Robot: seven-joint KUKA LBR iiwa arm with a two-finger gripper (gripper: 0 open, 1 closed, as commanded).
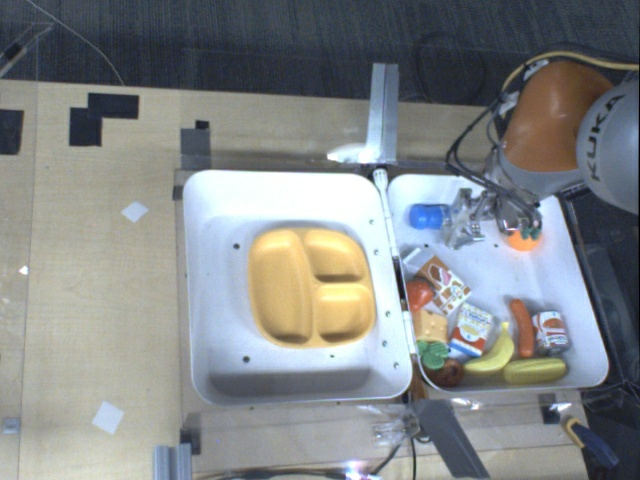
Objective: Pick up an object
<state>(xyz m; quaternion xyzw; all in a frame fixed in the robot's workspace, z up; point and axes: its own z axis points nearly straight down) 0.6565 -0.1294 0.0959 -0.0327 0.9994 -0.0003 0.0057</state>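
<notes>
Blue plastic catches my eye first in the camera view: a small blue object (pixel 428 216) lies near the far left corner of the right bin (pixel 590 313), just beside my gripper (pixel 468 224), which hangs low over the bin floor; I cannot tell its state. An orange ball (pixel 522 236) sits on its other side. I judge the blue piece light, stiff and a little slippery, best pinched across its short middle. The yellow tray (pixel 308 286) fills the middle of the left bin (pixel 215 268).
</notes>
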